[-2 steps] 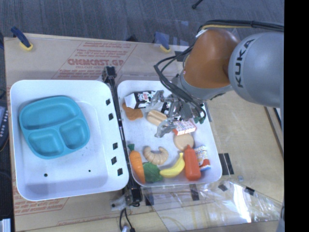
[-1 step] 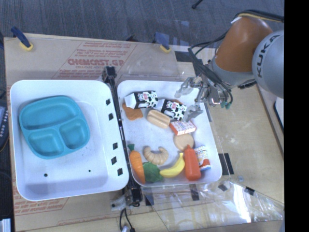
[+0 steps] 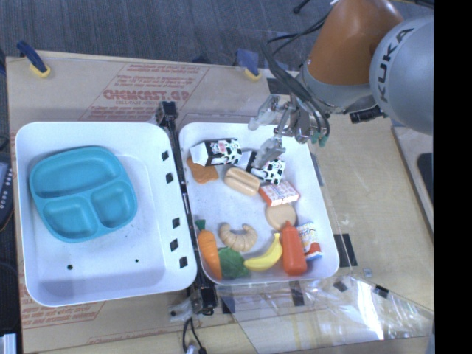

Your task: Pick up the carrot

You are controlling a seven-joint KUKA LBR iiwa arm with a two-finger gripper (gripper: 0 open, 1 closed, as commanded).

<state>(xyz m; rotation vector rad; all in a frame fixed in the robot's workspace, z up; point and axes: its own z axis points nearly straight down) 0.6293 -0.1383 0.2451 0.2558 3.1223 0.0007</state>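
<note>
Carrot down in the near-left corner of the right bin, orange body running along the left wall, right up against a green leafy thing. Just beside those, a croissant and a banana, then a red bottle standing near the near-right corner. Further back in the same bin: a hot dog, a small red box, a round cookie-ish thing, and two cow-print cartons.

Tool hanging over the far side of that bin, just above the cartons, well apart from the carrot. Can't tell if spread or pressed together, too much clutter around the fingers; nothing visibly pinched.

Left bin with a blue divided tray sitting toward its far-left part. Both bins side by side on the counter, black clips along the seam between them.
</note>
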